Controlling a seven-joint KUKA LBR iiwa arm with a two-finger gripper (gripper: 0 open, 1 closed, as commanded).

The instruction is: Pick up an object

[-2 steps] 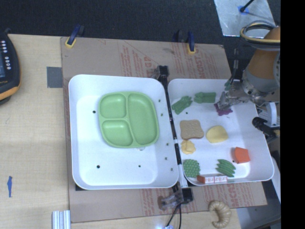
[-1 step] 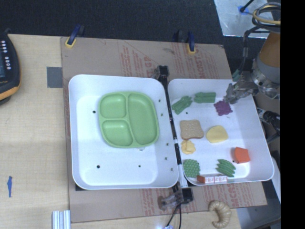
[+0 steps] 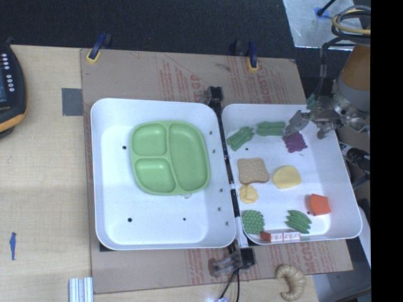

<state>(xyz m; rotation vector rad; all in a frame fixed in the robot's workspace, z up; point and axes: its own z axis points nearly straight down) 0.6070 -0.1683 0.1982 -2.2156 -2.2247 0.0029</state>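
Place: robot lab test bench.
Bench: bare wood top under a cardboard sheet (image 3: 189, 74), held by clamps (image 3: 96, 49) at its far edge.
Controller: teach pendant (image 3: 9, 87) left of the cardboard.
Props: toy food in the right bin (image 3: 334, 187), on the cardboard.

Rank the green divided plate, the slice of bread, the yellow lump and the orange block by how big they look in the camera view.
1. Green divided plate, by far the largest.
2. Slice of bread and yellow lump: these look nearly alike, so I will not rank them.
3. Orange block, smallest.
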